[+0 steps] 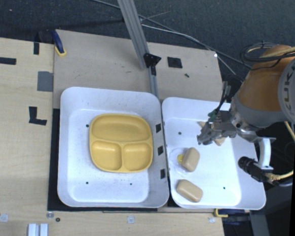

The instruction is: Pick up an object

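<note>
In the right bin [243, 196] lie two tan, bread-like lumps. One lump [189, 159] sits near the bin's middle, and the other lump [189, 190] lies near the front wall. My gripper [208, 136] hangs low over the right bin's upper middle, just up and to the right of the middle lump. A bit of tan shows beside the gripper [219, 141], and I cannot tell what it is. A yellow divided plate [120, 142] fills the middle of the left bin [69, 180].
The grey arm with its orange band [264, 83] comes in over the right bin's far right corner. A slanted metal pole [136, 30] stands behind the bins. Black cabling [253, 169] hangs at the right bin's right edge.
</note>
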Tool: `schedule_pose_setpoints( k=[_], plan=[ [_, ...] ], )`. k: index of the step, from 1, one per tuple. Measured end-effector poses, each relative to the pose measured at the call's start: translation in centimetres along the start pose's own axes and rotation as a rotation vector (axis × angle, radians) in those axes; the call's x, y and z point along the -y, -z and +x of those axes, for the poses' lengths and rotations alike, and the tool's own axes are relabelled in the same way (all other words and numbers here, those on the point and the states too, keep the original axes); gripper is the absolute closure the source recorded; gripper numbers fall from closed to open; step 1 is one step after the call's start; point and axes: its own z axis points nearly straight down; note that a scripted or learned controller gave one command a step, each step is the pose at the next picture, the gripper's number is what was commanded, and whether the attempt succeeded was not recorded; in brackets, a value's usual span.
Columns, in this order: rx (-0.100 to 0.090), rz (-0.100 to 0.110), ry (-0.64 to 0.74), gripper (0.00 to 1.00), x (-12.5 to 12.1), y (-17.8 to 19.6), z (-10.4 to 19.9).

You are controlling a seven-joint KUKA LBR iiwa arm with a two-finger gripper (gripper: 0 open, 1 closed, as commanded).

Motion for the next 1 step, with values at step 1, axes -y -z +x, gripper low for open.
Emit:
schedule_pose_setpoints(
  k=[1],
  plan=[
    [0.000, 0.001, 0.000, 1.00, -0.87, -1.26, 5.14]
  ],
)
